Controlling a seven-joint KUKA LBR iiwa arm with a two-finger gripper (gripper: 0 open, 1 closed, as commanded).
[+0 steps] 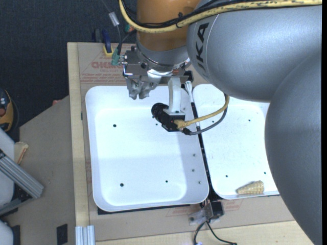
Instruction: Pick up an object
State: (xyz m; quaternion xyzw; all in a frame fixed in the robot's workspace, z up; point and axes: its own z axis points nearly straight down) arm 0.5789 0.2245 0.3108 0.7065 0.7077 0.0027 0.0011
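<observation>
A small tan, ribbed, cone-shaped object (250,188) lies near the front edge of the right bin (240,152). My gripper (140,91) hangs over the far rim of the left bin (102,152), well away from that object. Nothing shows beneath or in the gripper. The grey arm with its orange band covers the top right of the view and part of the right bin.
A black connector (164,117) with a yellow cable (209,117) dangles from the wrist over the left bin's right side. Both bins rest on a cardboard-coloured board (79,137). Metal framing (20,177) stands at the left.
</observation>
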